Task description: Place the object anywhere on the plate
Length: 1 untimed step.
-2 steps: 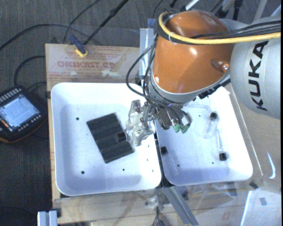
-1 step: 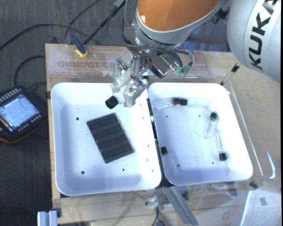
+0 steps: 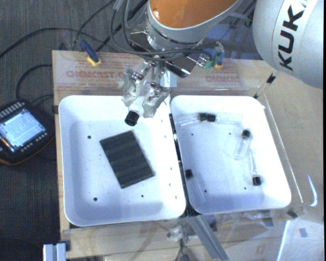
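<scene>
A black ribbed plate point(image 3: 127, 158) lies flat in the left bin point(image 3: 79, 200), slightly left of its middle. My gripper point(image 3: 142, 103) hangs over the back edge of that bin, just beyond the plate's far corner. Its fingers point(image 3: 152, 98) are closed around a clear vial with a black cap point(image 3: 132, 117). The capped end sticks out below the fingers, pointing down and to the left, above the bin floor. The arm's orange band and grey wrist fill the top of the view and hide the bench behind the gripper.
The right bin point(image 3: 271, 192) holds several clear vials with black caps, such as one at the back point(image 3: 206, 117) and one at the right point(image 3: 243, 141). A teach pendant point(image 3: 16, 129) lies left of the bench. Cables run behind the bins.
</scene>
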Each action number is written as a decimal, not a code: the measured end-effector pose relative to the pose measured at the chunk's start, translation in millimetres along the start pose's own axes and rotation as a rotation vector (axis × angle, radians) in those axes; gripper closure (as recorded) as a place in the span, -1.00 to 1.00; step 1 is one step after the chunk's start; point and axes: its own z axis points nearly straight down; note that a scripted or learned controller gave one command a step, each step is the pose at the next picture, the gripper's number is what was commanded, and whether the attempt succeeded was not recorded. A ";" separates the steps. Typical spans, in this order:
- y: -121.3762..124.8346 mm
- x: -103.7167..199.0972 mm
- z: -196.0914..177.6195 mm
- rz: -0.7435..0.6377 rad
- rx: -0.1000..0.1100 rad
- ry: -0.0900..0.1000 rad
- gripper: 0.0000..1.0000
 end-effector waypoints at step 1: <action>12.5 -2.7 0.1 -0.314 -0.001 0.001 1.00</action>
